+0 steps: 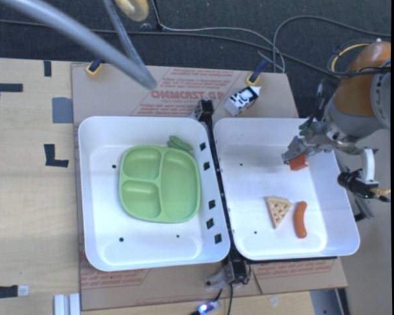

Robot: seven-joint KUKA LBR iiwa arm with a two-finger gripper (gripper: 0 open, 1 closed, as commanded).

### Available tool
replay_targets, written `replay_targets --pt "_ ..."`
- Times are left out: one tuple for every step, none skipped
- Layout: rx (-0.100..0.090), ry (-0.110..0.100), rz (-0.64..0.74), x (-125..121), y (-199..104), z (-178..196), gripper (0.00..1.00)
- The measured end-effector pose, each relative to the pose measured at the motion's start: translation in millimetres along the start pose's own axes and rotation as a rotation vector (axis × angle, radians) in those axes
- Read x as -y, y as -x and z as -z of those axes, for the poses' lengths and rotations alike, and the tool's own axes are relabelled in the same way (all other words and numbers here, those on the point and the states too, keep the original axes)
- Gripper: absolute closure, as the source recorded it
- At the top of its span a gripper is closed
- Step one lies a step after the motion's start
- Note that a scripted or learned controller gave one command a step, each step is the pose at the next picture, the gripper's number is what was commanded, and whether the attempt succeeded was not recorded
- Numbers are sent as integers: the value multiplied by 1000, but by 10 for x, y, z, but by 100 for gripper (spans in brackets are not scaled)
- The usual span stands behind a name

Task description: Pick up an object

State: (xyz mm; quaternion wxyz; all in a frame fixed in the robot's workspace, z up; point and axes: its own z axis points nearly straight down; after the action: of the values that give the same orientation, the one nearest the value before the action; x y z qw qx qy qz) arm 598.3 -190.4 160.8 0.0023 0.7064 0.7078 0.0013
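- The gripper (pixel 299 157) sits over the right bin (pixel 249 136), near its far-right edge, with something small and red-orange at its tip — can't tell if that's a held object or part of the tool, or whether the fingers are apart or together.
- So the pick looks not done yet, I'd say: the pizza slice (pixel 278 210) and sausage (pixel 301 219) lie flat below the gripper, toward the near wall.
- Plenty of bare floor to its left; the left bin (pixel 92 176) with the green tray (pixel 160 183) is well beyond.

Right bin (pixel 249 238): floor open across left and middle. Pizza slice (pixel 278 210) and sausage (pixel 301 219) lay close together near front right. Gripper (pixel 297 156) and arm (pixel 354 104) occupied back right. Left bin (pixel 92 195): green divided plate (pixel 161 184) filled centre; bare margins around it.
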Motion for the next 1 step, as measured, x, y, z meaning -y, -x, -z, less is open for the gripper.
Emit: replay_targets --pt "1 -1 0 -40 88 486 100"
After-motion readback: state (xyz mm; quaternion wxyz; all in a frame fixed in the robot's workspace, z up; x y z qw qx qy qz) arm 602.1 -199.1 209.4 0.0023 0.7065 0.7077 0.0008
